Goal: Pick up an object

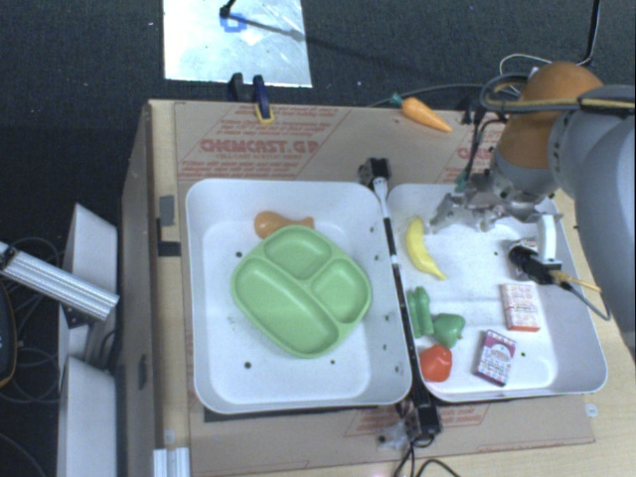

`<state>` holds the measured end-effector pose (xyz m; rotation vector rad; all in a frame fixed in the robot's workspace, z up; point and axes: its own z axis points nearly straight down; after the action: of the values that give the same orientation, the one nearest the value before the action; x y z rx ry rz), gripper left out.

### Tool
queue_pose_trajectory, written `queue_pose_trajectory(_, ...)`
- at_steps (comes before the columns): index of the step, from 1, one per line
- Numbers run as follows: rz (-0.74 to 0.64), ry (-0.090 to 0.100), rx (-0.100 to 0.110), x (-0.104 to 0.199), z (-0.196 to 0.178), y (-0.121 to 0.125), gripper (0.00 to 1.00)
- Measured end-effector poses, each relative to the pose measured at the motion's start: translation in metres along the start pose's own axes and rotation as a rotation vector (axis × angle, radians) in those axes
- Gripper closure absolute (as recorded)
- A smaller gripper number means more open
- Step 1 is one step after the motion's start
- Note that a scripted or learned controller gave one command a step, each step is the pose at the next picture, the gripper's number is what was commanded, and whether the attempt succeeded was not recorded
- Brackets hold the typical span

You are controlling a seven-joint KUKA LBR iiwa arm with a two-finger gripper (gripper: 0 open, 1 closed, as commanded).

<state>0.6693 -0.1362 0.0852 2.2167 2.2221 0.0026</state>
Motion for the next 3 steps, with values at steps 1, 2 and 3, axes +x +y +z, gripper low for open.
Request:
queue_pose_trajectory(1, 0.001, 0.000, 0.000, -0.005, 0.000, 0.000, 0.00)
queue_pose_trajectory(2, -0.002, 0.001, 0.001, 0.008, 0.000, 0.000, 0.00)
queue_pose_trajectory(3, -0.004, 0.000, -0.003, 0.007, -0.011, 0.001, 1.00)
